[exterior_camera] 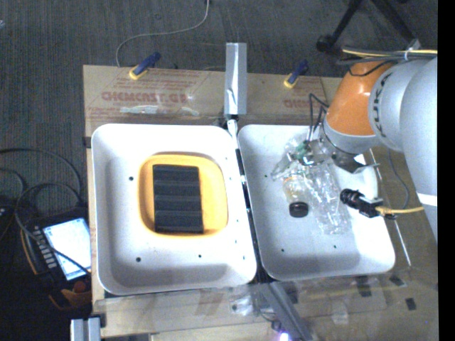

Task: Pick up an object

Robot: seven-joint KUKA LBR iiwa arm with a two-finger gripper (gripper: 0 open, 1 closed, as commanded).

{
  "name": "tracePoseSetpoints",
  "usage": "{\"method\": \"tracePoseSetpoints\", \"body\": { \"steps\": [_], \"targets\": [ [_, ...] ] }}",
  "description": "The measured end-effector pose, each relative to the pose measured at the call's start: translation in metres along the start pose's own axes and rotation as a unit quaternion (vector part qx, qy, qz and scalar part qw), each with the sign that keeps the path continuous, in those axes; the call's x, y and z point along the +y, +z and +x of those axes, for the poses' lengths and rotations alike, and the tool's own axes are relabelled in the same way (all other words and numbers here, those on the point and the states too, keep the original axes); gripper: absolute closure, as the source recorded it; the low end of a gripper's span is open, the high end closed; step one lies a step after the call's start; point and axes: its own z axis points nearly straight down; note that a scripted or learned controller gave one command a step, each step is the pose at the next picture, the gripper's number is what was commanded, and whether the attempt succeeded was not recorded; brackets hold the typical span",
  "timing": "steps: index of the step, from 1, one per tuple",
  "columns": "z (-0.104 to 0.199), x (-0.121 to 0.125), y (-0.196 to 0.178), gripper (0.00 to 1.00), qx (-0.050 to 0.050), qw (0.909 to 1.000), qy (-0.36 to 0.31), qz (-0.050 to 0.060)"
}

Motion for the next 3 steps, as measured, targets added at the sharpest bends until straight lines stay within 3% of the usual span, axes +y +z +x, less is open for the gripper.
{"method": "tracePoseSetpoints", "body": {
  "steps": [2,3],
  "targets": [
    [-0.0007,-0.0031,-0.0003,0.00,-0.002,0.9996,-0.028,-0.005],
    [-0.0028,-0.0030,-0.0004,0.00,-0.002,0.9947,-0.103,-0.004]
  ]
}}
